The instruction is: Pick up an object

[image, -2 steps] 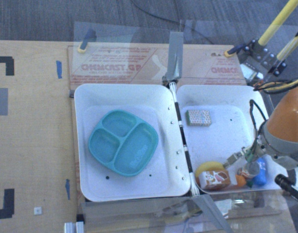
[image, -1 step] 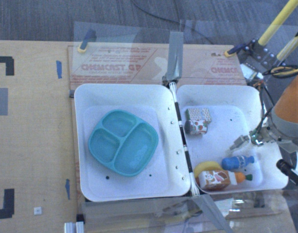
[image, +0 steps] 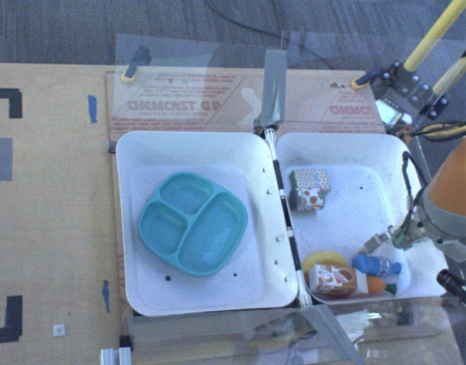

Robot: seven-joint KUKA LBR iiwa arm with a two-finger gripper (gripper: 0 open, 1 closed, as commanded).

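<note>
My gripper (image: 391, 239) hangs over the right side of the right bin (image: 347, 147), reaching in from the right below the arm's orange band (image: 454, 182). Just below it lies a small blue bottle (image: 375, 265). Beside the bottle, along the bin's near wall, are a red and white carton (image: 335, 280), a yellow piece (image: 326, 260) and an orange piece (image: 376, 286). A small patterned box (image: 309, 188) sits at the bin's left, apart from the gripper. I see nothing held in the gripper.
A teal divided plate (image: 192, 223) lies in the left bin (image: 137, 154). A ridge (image: 282, 219) separates the two bins. Yellow poles and a black bracket (image: 410, 88) stand at the back right. Cables run along the right bin's right rim.
</note>
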